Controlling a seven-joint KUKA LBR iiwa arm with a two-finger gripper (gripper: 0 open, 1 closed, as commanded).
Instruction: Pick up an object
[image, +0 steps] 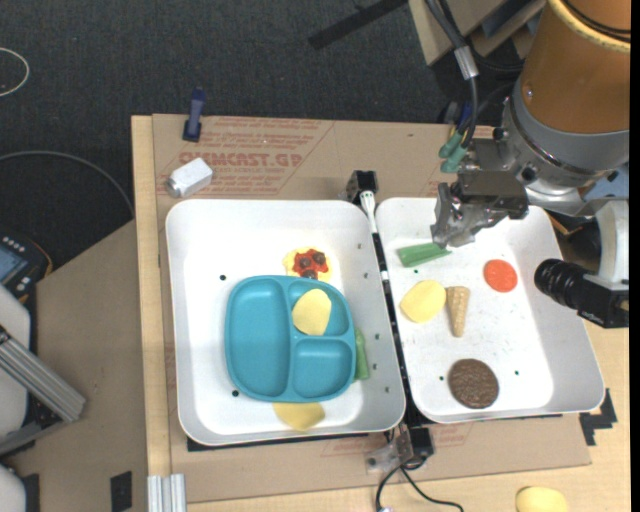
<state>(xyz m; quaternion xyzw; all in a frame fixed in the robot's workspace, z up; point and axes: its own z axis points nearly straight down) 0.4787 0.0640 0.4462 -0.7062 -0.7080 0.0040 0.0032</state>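
Cardboard sheet (260, 160) lies under two white bins, left (190, 300) and right (565, 340), side by side. White block (190, 177) sits on the cardboard near its far left corner, blue clip (194, 115) on the edge just beyond. Black clamp (361, 186) sits at the far end of the seam between the bins. Dark carpet (100, 60) surrounds. Metal rail (40, 385) at left. Yellow lump (540, 498) at bottom right, off the cardboard.

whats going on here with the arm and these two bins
The robot arm has its claw low over the far end of the right bin, right at a flat green piece. A yellow piece, cone, orange disc and brown disc lie loose nearby. Nothing is visibly lifted yet.
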